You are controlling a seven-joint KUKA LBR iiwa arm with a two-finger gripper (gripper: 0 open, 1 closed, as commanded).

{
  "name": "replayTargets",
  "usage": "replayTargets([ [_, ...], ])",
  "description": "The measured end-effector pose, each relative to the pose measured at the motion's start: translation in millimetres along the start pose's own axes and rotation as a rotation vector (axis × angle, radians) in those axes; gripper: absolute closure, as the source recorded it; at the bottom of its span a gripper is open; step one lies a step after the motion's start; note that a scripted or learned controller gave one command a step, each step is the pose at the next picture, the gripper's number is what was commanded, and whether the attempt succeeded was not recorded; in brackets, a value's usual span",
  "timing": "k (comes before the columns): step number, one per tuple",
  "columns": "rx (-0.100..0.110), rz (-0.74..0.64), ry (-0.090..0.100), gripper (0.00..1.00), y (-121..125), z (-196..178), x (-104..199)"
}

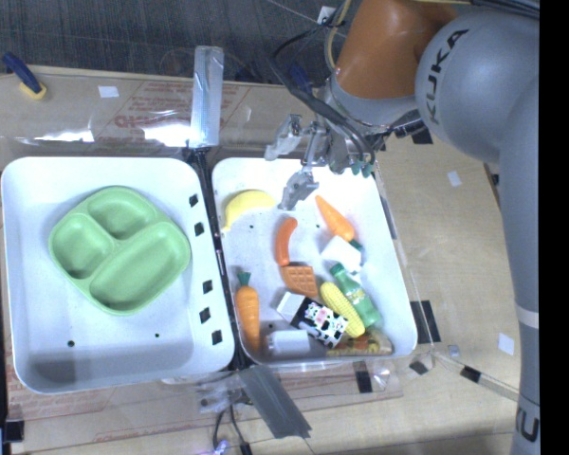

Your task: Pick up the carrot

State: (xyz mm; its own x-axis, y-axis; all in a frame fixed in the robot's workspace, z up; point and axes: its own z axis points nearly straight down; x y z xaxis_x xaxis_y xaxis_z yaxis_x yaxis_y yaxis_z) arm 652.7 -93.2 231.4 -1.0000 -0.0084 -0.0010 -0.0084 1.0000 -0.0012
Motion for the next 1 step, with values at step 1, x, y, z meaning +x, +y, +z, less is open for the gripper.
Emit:
replayTargets([
  [1,0.000,-0.127,-0.003,0.00,-57.3,19.9,-4.4],
])
